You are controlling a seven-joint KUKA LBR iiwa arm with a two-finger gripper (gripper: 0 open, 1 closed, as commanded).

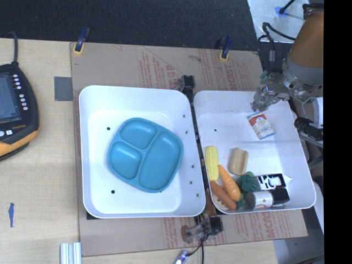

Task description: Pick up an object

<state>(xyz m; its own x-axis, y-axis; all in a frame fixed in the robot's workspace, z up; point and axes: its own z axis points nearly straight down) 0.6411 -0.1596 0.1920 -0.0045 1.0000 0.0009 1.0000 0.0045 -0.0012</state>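
My gripper [264, 100] hangs over the far right part of the right bin [291, 153], on the grey arm with its orange band. Just in front of it lies a small white and red carton [261, 126], apart from the gripper as far as the view shows. Nearer the front of this bin are a yellow corn cob [212, 163], a tan block [238, 160], an orange carrot [229, 183], a second orange piece [222, 196], a green broccoli [248, 181], a black and white box [273, 180] and a small bottle [263, 200].
In the left bin [93, 109] lies a blue divided plate [145, 154]. A black and orange teach pendant [14, 110] rests on the bench at the far left. Clamps [81, 39] hold the cardboard sheet under both bins.
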